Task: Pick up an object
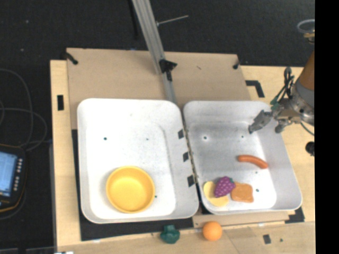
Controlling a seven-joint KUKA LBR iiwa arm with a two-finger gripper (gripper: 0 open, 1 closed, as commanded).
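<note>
Right bin (212, 120) carries the candidates: toy hot dog (252, 161) lying alone mid-bin, well apart from the near cluster of purple grapes (224, 184), orange piece (242, 193) and yellow slice (213, 194). My pick is the hot dog: isolated, so straddle its short axis and drop straight down. Arm enters from right, gripper (260, 122) over the bin's far-right part, tilted left. Fingers look slightly apart, nothing between them.
</note>
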